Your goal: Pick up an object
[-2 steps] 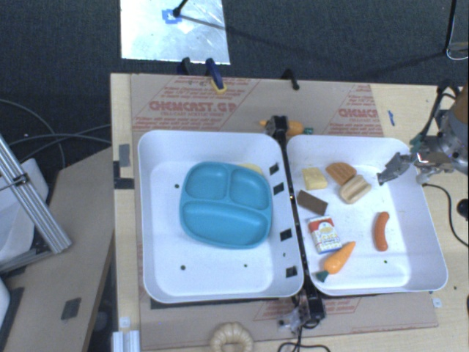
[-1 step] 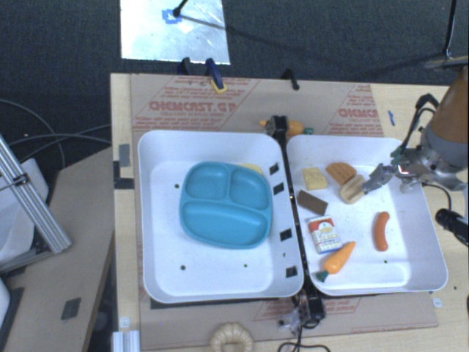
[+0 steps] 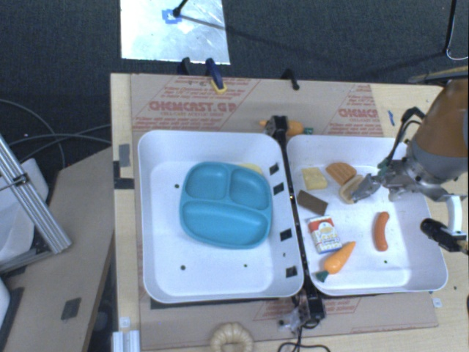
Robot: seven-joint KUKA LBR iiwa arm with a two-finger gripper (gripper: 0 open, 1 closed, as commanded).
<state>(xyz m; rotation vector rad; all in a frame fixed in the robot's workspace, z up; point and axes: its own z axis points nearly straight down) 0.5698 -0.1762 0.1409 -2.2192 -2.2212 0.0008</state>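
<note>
Bun (image 3: 351, 190) lies in right bin (image 3: 410, 277), far half, just right of cheese (image 3: 315, 177) and near croissant (image 3: 340, 171). Gripper (image 3: 368, 185) sits right at bun's right end, tips touching or over it; jaws look slightly apart, nothing clearly clamped between them. Arm enters from right, low over bin.

Other items: brown bar (image 3: 312, 202), carton (image 3: 324, 234), carrot (image 3: 337, 258), sausage (image 3: 381, 231). Left bin (image 3: 157, 270) holds blue tray (image 3: 225, 203).

Risks, as judged: bun is rounded, so closing off-centre may squeeze it out sideways. Croissant sits close, so a finger could catch it or nudge both. Grip on bun's end alone may let it pivot and drop on lift.
</note>
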